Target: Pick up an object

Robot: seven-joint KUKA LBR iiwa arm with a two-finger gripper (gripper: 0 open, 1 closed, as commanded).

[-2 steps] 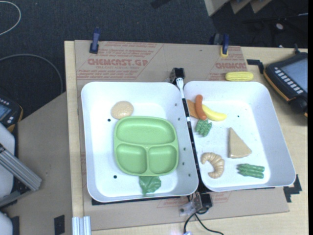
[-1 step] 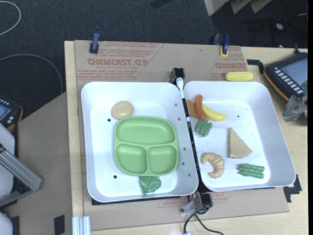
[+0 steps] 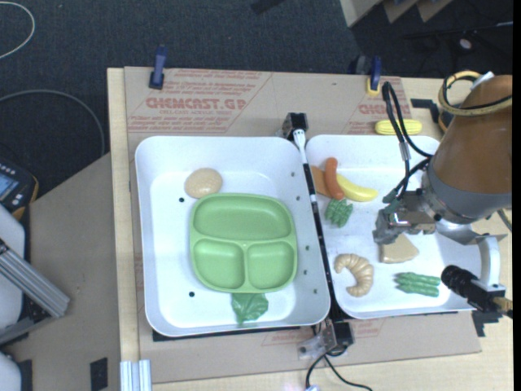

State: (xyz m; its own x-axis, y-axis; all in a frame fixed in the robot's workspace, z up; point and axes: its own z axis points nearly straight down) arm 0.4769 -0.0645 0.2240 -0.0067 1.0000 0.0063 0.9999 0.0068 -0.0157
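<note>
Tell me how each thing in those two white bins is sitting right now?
Green plastic divided tray: flat, left bin.
Tan bread roll: beside the tray's far corner.
Green lettuce leaf: against the tray's near edge.
Yellow banana: touching orange hot dog, right bin.
Tan croissant: lying alone.
Metal gripper: over a beige slice.

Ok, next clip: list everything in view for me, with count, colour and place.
Bins: two, white, side by side on the bench.
Divided plate: one, green, left bin.
Bread roll: one, tan, left bin, behind the plate.
Lettuce leaf: one, green, left bin, front.
Hot dog: one, orange-red, right bin.
Banana: one, yellow, beside the hot dog.
Broccoli: one, green, right bin.
Croissant: one, tan, right bin, front.
Green beans: one bunch, right bin, front.
Flat beige piece: one, under the gripper.
Gripper: one, grey, over the right bin.
</note>
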